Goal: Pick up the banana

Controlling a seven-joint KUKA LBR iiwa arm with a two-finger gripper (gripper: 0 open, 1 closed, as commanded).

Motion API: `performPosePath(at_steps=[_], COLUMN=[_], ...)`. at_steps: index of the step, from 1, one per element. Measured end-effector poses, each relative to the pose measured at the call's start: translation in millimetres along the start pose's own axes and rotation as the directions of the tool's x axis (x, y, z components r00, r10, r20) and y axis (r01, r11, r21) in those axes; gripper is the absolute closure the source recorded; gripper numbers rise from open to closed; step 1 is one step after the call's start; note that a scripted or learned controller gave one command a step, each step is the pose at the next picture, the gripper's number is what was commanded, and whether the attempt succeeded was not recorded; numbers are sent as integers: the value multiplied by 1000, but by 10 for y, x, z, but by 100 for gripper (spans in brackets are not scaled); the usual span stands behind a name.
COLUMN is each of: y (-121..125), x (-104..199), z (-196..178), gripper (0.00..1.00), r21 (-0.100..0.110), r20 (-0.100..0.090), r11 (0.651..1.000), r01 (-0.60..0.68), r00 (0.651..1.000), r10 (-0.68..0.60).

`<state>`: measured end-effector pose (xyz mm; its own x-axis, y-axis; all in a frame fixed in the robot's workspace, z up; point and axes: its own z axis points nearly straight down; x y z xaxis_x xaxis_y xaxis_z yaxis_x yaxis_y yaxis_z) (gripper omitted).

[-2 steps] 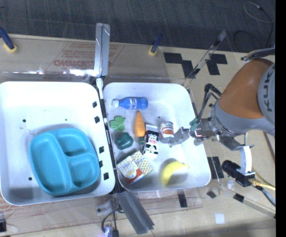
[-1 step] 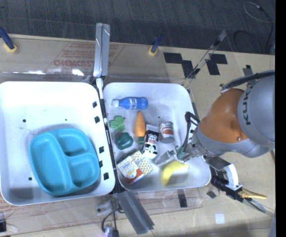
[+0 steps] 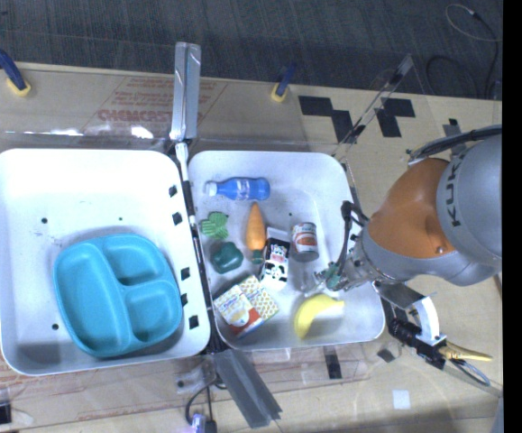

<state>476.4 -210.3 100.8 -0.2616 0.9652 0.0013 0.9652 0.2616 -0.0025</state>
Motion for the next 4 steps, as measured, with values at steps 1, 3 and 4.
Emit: performPosePath(at_steps=[1,3,4], y=[1,6,7], x=[1,4,5], z=[0,-96,86], gripper=[0,0,0], r21=[0,0,-1], r20=[0,1,0], r11=[1000,1000,915], r01=[0,6,403], r00=[1000,1000,915], r10=[0,-6,-403])
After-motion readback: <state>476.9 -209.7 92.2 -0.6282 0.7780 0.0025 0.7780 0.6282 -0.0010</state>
